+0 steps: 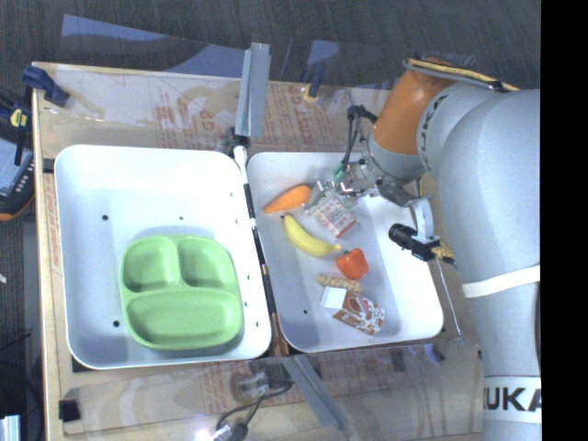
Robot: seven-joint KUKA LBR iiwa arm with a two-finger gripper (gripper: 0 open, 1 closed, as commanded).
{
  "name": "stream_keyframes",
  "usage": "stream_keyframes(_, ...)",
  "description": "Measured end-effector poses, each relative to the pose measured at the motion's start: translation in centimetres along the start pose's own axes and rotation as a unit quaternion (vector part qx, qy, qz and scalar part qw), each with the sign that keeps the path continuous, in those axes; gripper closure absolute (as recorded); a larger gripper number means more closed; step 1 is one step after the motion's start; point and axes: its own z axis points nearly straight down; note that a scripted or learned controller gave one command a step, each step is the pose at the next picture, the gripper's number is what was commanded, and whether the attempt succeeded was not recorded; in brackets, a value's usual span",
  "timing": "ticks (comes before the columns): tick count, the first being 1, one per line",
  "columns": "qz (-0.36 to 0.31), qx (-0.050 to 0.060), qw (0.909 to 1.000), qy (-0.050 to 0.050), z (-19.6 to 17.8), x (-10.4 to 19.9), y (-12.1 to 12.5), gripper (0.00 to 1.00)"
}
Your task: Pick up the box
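The gripper point(342, 184) is low over the upper part of the right bin point(413, 315), its metal tip just above a small box point(331, 217) with a red-and-white pattern; the tip is too small and cluttered to tell how the fingers stand, and nothing can be seen clamped there. That small box lies tilted, touching or nearly touching the tip, with the carrot point(288, 198) just to its left and the banana point(310, 237) below it, close to the box's lower edge. A red pepper-like piece point(352, 264) sits just beside the banana's right end. Further down lie a small tan bar point(337, 283) and, below it, a second box point(356, 311), brown and white with print that cannot be read; it lies flat near the bin's lower wall, well apart from the gripper. Which of the two is the task's box cannot be told from here.

The grey arm point(487, 209) with its orange band point(404, 113) covers the bin's upper right corner and is cut off at the right. A black part point(409, 239) juts over the right wall.

The left bin point(83, 246) holds a green divided tray point(182, 292), lying flat toward its lower side. Both bins sit side by side on the table point(138, 108), with a grey bracket point(251, 90) above the seam between them.
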Motion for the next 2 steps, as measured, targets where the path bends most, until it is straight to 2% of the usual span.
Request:
stream_keyframes(1,-0.002,-0.001,1.0,0.001,-1.1,0.1,0.1,1.0)
stream_keyframes(2,0.008,-0.001,1.0,0.001,-8.9,3.0,1.7,1.0)
